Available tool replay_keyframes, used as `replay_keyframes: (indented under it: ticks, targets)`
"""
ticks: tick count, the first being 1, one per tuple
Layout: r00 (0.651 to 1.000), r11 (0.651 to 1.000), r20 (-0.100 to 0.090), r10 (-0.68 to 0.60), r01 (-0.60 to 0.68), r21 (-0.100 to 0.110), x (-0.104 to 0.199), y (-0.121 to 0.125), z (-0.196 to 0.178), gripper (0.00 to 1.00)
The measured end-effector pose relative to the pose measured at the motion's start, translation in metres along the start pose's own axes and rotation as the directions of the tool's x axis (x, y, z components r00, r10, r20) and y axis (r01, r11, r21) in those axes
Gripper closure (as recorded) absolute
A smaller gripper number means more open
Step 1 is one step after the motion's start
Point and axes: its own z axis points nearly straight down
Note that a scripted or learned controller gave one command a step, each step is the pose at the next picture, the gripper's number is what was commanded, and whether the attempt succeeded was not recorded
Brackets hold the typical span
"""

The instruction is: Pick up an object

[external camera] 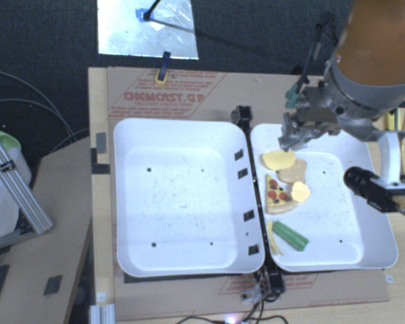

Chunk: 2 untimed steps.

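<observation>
The arm (378, 39), grey with a broad orange band, reaches in from the upper right of the frame and ends in the pincer (291, 140), which hangs over the upper left corner of the right bin (371, 241). Its tip sits just above a pale yellow disc (278, 160); whether it touches the disc, and whether it is released or clenched, I cannot tell from this slant.

The objects lie clustered along the left side of the right bin. Just below and right of the yellow disc is a tan, rounded piece (292, 173), touching it. Beneath that lies a pizza slice (278, 196) with red dots, and a small yellow lump (300, 192) rests against its right edge. Lower still, apart from the others, a green stick (289, 235) lies at a slant (a thin pale strip beside it is too small to make out).

The left bin (182, 198) fills the centre of the frame. Both bins rest on a cardboard-covered surface (169, 93) printed with red lettering.
</observation>
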Motion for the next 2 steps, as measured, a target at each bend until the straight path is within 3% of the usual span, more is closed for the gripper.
replay_keyframes:
  ticks: [1, 2]
  targets:
    - [1.000, 1.000, 0.005, 0.006, -0.006, 0.027, 0.028, -0.004, 0.146, 1.00]
    - [1.000, 1.000, 0.001, 0.007, -0.007, -0.002, -0.007, 0.000, -0.008, 1.00]
